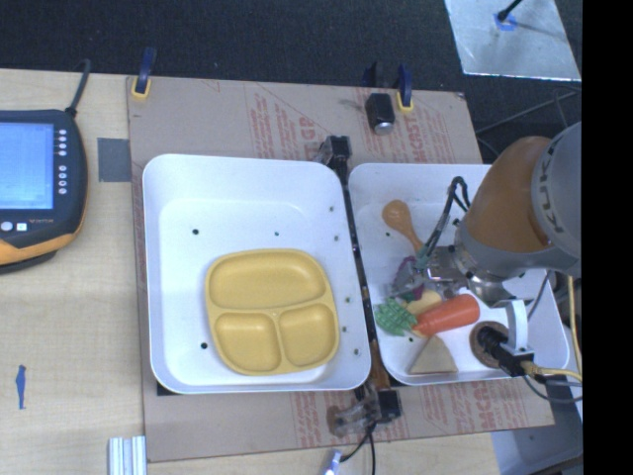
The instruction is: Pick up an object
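Note:
In the right bin (pixel 368 265) lie a wooden spoon (pixel 402 221), a green leafy toy (pixel 394 317), an orange carrot (pixel 451 314), a tan wedge (pixel 433 359) and a small purple piece (pixel 412 269). My gripper (pixel 415 277) reaches down from the right into this bin, just above the carrot and beside the purple piece. The arm's grey and orange body hides the back right of the bin. The fingers are too crowded among the objects to read.
The left bin (pixel 178 216) holds a yellow divided plate (pixel 272 310). A handheld pendant (pixel 35 181) lies on the bench at the far left. Clamps (pixel 381 110) sit on the cardboard's far edge.

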